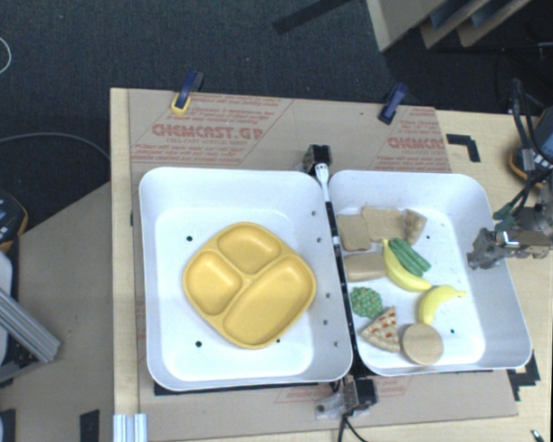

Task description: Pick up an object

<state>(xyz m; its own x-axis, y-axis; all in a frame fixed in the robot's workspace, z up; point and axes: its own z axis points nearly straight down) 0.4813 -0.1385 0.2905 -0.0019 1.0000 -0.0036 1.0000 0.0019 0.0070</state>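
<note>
Round tan disc (422,343) and pizza slice (380,328) noted nearest, at the near edge of the right bin (477,197).

Beside them a lemon (434,303), a banana (401,271), green pieces (408,255) and beige bread-like pieces (365,226) are clustered in that bin's left half. A yellow divided plate (248,283) is seen in the left bin (157,257). The gripper (486,249) is placed over the right bin's right rim, apart from every item; whether its fingers are spread cannot be told.

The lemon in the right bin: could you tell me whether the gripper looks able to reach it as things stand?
Probably yes. The lemon lies exposed in the right bin, nothing on top of it, with bare floor on its right. The gripper sits just beyond that bin's right wall.
</note>
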